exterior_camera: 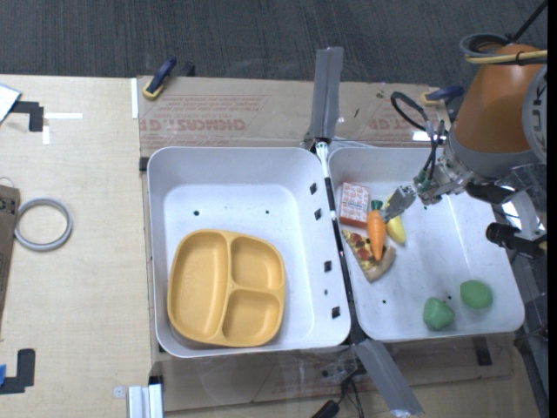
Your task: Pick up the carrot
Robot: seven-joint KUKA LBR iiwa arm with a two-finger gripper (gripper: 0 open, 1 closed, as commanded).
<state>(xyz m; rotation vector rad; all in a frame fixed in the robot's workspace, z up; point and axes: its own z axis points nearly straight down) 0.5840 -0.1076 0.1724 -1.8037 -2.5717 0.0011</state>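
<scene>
**Carrot at the left of the right bin, gripper close above**

Camera view: the tapered orange carrot is seen in the right white bin, lying across a pizza slice, beside a small yellow piece and a red-and-white box. The gripper is poised just beside its green top; its grip state cannot be told. Two rounded green items lie well apart. A glossy yellow sectioned plate is held in the left bin.
</scene>
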